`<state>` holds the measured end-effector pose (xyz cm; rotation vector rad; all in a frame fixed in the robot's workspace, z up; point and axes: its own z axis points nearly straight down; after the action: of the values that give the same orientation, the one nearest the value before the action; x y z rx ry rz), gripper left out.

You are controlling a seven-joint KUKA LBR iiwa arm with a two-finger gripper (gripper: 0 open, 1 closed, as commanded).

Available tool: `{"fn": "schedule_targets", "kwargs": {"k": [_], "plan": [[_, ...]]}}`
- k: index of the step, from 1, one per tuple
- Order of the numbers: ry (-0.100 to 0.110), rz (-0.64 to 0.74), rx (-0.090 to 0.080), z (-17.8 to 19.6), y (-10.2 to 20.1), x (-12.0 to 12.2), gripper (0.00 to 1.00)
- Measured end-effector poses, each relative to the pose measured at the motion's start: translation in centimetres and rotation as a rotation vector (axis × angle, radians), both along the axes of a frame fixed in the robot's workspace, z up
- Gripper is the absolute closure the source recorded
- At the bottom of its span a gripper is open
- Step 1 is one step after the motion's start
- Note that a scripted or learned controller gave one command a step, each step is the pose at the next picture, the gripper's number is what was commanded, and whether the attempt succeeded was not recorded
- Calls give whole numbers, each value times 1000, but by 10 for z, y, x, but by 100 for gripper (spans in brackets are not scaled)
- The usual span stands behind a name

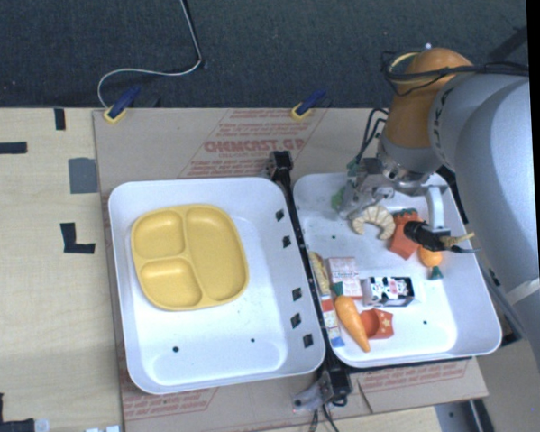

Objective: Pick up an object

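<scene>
The right bin (466,331) is crowded through its middle: a croissant-like piece (375,219) near the top, a red block (404,237) and a small orange piece (432,257) beside it, then a pale card (344,270), a black-and-white carton (388,290) and a carrot (351,321) lower down. Bare floor is left along its lower right corner and its upper left. The upper part is overhung by the arm (483,154). In the left bin (214,349) the upper half is taken by a yellow divided plate (189,256), while a broad open strip is offered below it. The two bins are parted by a black divider (298,263).

arm (501,153) cut off at right edge, hand (370,192) fingers unclear
</scene>
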<state>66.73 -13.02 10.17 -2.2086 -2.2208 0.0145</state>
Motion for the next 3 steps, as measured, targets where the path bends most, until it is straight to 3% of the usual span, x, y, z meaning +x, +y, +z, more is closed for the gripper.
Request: {"fn": "schedule_targets", "kwargs": {"k": [1, 2, 3], "plan": [[-1, 0, 0, 0, 0, 0, 0], [-15, -4, 0, -14, -87, -51, 0], [-10, -2, -2, -16, -61, 1, 0]]}}
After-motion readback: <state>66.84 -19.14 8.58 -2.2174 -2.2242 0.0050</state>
